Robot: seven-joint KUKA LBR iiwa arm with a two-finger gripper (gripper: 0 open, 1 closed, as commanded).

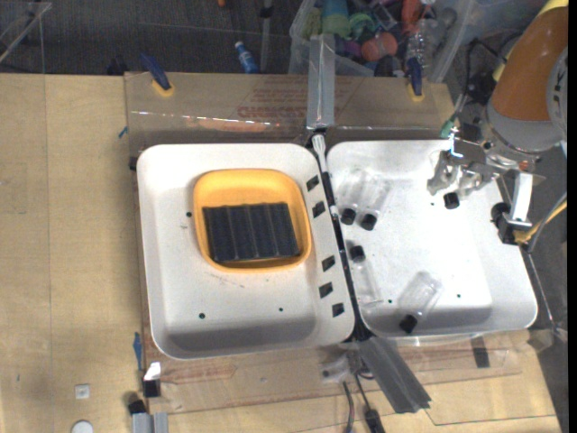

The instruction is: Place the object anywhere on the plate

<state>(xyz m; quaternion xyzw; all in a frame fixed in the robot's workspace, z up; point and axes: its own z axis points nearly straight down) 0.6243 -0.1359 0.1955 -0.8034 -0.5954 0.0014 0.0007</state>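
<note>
An orange-yellow plate (248,184) lies in the left bin (171,269). A dark ridged rectangular block (251,231) rests flat on it. In the right bin (478,278) lie clear plastic bottles with black caps: one (362,190) near the divider at the back, another (417,290) toward the front. My gripper (453,183) hangs over the back right part of the right bin, apart from both bottles. A small dark spot (451,201) sits just under it, and I cannot tell what it is.
A loose black cap (356,253) lies by the divider (329,242) between the bins. Clamps hold the bins' back edge. A crate of colourful toys (379,12) stands behind the bench. The arm's orange band (536,61) looms at the right.
</note>
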